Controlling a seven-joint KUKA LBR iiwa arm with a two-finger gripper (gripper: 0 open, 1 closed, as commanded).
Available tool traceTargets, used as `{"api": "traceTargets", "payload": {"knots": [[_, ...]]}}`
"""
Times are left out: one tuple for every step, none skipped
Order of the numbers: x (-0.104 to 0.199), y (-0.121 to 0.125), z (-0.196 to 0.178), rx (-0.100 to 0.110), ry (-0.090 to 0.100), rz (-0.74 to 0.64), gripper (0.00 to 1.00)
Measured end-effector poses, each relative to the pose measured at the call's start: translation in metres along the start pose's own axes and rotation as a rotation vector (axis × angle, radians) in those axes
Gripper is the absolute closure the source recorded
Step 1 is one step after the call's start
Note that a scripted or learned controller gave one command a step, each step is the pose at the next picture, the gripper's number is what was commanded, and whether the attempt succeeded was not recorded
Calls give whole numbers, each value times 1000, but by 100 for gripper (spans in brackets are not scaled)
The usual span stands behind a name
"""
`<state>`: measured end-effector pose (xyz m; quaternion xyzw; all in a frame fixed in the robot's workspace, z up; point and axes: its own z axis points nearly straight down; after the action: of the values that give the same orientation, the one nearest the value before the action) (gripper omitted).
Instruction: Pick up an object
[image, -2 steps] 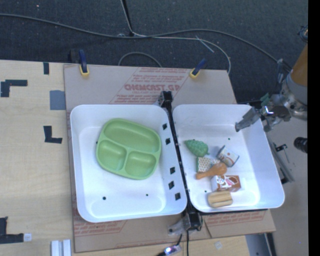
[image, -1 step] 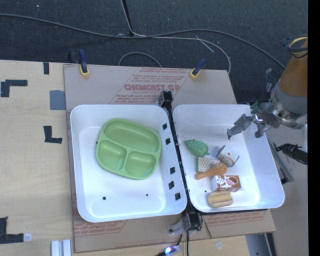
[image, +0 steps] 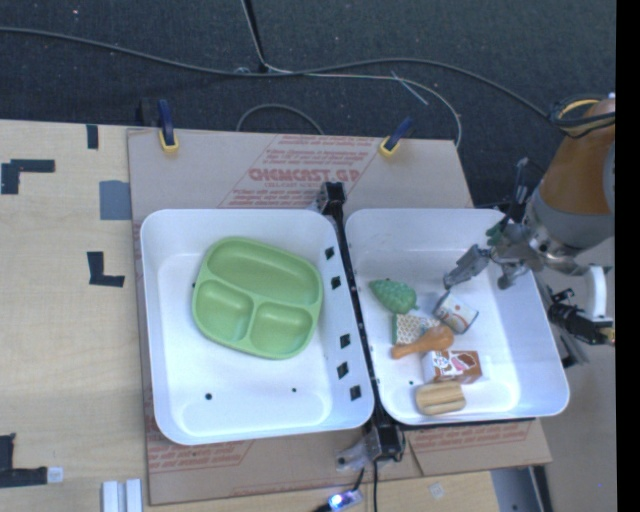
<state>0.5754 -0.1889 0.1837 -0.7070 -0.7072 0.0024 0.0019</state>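
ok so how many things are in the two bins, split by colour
green: 2, the divided plate in the left bin and a leafy toy in the right bin
orange: 1, a carrot-like piece
tan: 2, a cracker-like piece and a bread roll
red-brown: 1, a small packet
silver: 1, a small can
total: 7

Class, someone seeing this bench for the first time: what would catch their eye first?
Probably the green divided plate, large and alone in the left bin. Next, the cluster of small toy foods in the right bin, and the arm's hand above that bin's far right part.
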Motion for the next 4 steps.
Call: {"api": "traceTargets", "payload": {"knots": [[4,9,51,-1,0,-2,0],[5,9,38,-3,1,-3,100],[2,11,-5,-9,0,-1,100],[-5,17,-53,-10,0,-2,100]]}}
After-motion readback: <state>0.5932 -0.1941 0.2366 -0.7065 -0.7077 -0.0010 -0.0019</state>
